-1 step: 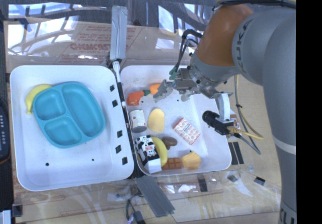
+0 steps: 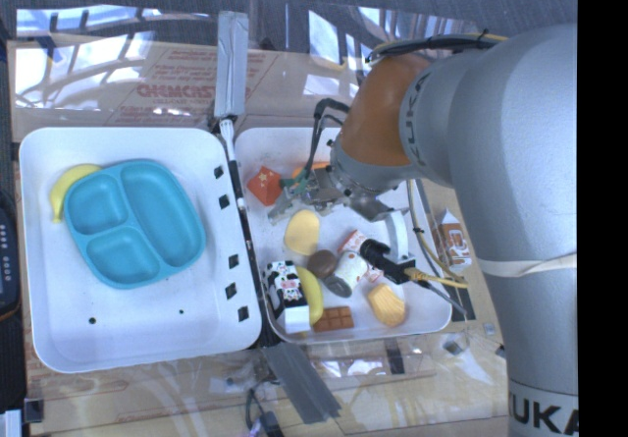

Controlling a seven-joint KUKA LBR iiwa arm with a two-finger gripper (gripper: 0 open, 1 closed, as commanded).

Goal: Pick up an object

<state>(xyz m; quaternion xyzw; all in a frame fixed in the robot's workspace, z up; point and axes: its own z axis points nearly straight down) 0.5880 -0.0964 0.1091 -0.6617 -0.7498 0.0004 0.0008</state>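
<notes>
My gripper point(image 2: 302, 190) hangs low over the back of the right bin point(image 2: 432, 319), under the arm's orange band. It sits between a red block point(image 2: 264, 186) on its left and a pale yellow lemon-shaped piece point(image 2: 302, 231) just in front of it. A sliver of something orange point(image 2: 314, 170) peeks out behind the gripper. Further forward lie a brown ball point(image 2: 322, 262), a small banana point(image 2: 313, 296), a cow-patterned carton point(image 2: 284, 286), a chocolate bar point(image 2: 335, 318), a white and red can point(image 2: 349, 269) and a yellow ridged piece point(image 2: 388, 304).
The left bin point(image 2: 118, 327) holds a blue divided plate point(image 2: 135, 221) with a yellow banana point(image 2: 67, 186) at its far left edge. A hinged divider point(image 2: 238, 229) separates the bins. The arm's grey body covers the right bin's right side.
</notes>
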